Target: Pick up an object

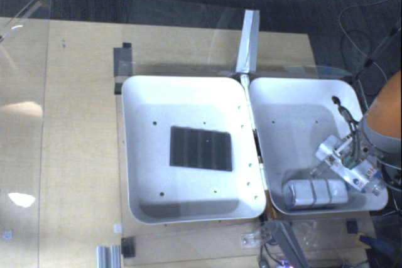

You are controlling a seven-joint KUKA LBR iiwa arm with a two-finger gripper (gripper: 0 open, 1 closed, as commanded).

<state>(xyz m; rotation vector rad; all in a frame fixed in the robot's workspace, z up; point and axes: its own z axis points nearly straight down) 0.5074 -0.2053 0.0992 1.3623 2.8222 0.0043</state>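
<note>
The arm (384,117) is cut off by the right edge, w/ just its orange band and wrist in frame. The gripper (344,163) is a small cluttered mass over the right bin (295,103); can't tell its state. It overlaps the right end of the grey object (313,193).

Gripper (342,163) low in right bin (295,103), just above grey block (314,193). Dark ribbed pad (201,148) in left bin (144,135).

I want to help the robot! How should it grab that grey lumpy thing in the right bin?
Probably from above, across the short width of the grey ribbed object. It lies flat and long along the near wall of the right bin, so fingers fit either side of its middle. The gripper is just above it.
</note>
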